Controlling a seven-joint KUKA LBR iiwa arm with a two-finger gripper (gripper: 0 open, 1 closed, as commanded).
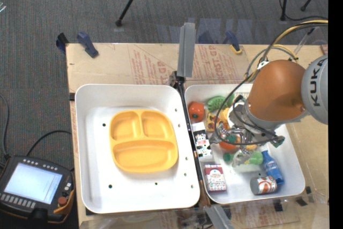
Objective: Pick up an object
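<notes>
Camera view, looking down at a slant on both bins. Left white plastic bin [88, 115]: holds a yellow three-compartment plastic plate [143, 140], lying flat near the middle, well apart from everything else. Right white plastic bin [296, 166]: crowded with small things. Near its left wall, a red round tomato-like toy [196, 110]; beside that, a green leafy toy [218, 102]. Lower along the left wall, a small black-and-white patterned carton [201, 143], and below it a small flat red-and-white box [215, 177]. Toward the lower right, a blue plastic bottle [271, 167] lying tilted, just beside a small tin can with an orange-and-white label [263, 185] on its side.

Grey-and-orange arm reaching in from the right, with the two-finger gripper [239, 142] low over the middle of the right bin, among an orange-red rounded toy [229, 143] and small green pieces. Fingers lost in the clutter and under the wrist: impossible to tell whether apart or closed, or whether anything sits between them.

Likely handling: orange-red toy probably light, hollow, hard plastic, smooth and rounded, so prone to slipping or rolling out sideways. Best taken across the widest part, squarely, fingers well down the sides. Crowding by neighbours a risk: easy to nudge or pinch two at once.
</notes>
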